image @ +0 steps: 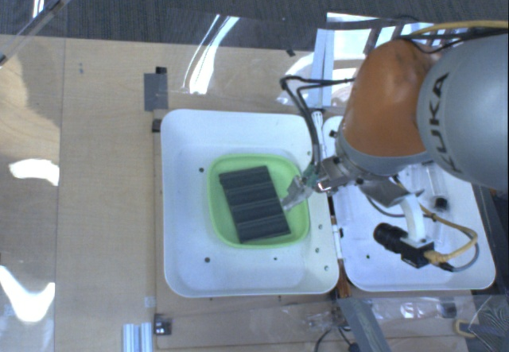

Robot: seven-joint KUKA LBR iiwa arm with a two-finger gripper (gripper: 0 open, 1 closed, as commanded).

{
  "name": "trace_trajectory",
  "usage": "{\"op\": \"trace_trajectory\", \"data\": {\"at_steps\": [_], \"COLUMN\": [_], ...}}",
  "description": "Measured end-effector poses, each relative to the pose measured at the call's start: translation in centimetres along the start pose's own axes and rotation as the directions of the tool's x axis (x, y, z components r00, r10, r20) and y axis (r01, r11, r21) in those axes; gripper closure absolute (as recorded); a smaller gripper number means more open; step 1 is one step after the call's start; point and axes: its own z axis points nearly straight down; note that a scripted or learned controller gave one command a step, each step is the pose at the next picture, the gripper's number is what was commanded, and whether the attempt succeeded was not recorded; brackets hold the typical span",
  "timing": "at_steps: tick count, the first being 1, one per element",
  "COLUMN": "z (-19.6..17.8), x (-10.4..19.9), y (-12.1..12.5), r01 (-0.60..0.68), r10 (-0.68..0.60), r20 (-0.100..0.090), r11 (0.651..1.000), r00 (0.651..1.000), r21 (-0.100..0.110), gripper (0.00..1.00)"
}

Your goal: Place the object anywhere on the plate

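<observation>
The grey arm [465,116] bears the lettering "KUKA", partly visible, beside its orange band [386,100]. The object [254,203], a dark grey ribbed rectangular block, lies flat on the green rounded-square plate [219,219] inside the left white bin [183,263]. The gripper [296,191] sits at the plate's right edge, just beside the block; its opening cannot be determined.

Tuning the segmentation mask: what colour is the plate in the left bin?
Light green plate, under a dark grey ribbed block; clearest in the camera view.
</observation>
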Motion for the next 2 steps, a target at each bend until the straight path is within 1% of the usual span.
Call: {"op": "trace_trajectory", "data": {"at_steps": [1, 2], "z": [4.4, 0.7], "x": [-8.8, -8.0], "y": [0.2, -0.7], "r01": [0.099, 0.038], "r10": [-0.099, -0.038], "r20": [0.002, 0.002], "r11": [0.995, 0.999], "r00": [0.995, 0.999], "r21": [-0.001, -0.003], "gripper": [0.0, 0.0]}}
